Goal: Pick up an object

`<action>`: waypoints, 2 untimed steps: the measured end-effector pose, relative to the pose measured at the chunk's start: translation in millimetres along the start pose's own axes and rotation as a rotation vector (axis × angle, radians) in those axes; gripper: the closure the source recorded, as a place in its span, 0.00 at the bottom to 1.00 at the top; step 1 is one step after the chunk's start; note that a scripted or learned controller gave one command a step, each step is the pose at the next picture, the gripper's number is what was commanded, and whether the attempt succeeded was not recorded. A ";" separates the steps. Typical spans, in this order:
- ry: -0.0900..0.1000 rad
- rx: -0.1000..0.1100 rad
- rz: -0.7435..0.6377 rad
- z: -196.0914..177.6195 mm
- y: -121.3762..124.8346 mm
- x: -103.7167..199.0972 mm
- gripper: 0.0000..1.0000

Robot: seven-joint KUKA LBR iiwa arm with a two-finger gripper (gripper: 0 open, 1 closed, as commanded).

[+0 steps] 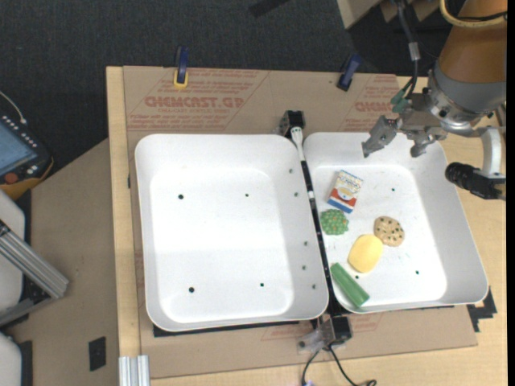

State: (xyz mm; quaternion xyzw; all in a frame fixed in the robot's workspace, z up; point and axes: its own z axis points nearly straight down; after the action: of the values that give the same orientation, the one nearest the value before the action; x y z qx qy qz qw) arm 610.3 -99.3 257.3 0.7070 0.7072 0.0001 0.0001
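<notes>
Camera view shows your gripper spread and empty over the right bin's far edge, with the small carton just below it, probably light and stiff, so pinch it across its flat sides.

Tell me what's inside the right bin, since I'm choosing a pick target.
The right bin holds a small carton, a green bumpy piece, a cookie, a yellow piece and a green stick. Whatever lies beneath them is covered.
</notes>
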 end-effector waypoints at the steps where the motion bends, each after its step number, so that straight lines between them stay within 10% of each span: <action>1: 0.002 0.014 0.007 90.8 -75.7 -40.3 0.00; 2: -0.002 -0.003 -0.001 174.9 -73.6 -28.3 0.00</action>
State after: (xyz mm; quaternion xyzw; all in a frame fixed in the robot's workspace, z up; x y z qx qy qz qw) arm 536.8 -127.6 82.4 0.7068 0.7074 0.0003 0.0017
